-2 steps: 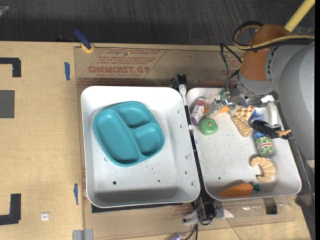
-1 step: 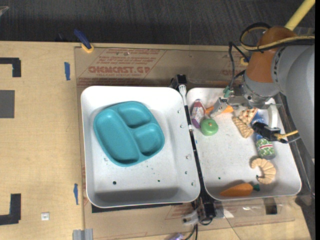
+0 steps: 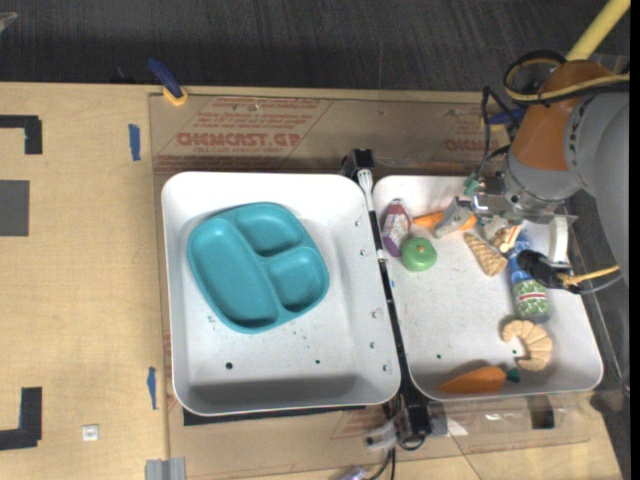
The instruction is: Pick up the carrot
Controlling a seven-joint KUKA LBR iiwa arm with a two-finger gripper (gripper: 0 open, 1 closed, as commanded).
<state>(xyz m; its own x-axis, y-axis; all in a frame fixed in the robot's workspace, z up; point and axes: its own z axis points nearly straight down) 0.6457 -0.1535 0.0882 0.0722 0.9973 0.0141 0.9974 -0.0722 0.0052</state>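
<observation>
Orange carrot [image 3: 477, 378] lies flat by the near wall of the right bin [image 3: 455, 323], well below the gripper [image 3: 470, 214] and apart from it. Gripper sits up in that bin's far corner over a small orange piece [image 3: 428, 221]; open or closed, cannot tell. Just left of it: purple item [image 3: 395, 226] and green apple [image 3: 419, 255] (touching). Below-right: croissant [image 3: 528, 342]. Far left, teal tray [image 3: 258, 264] in the other bin.
</observation>
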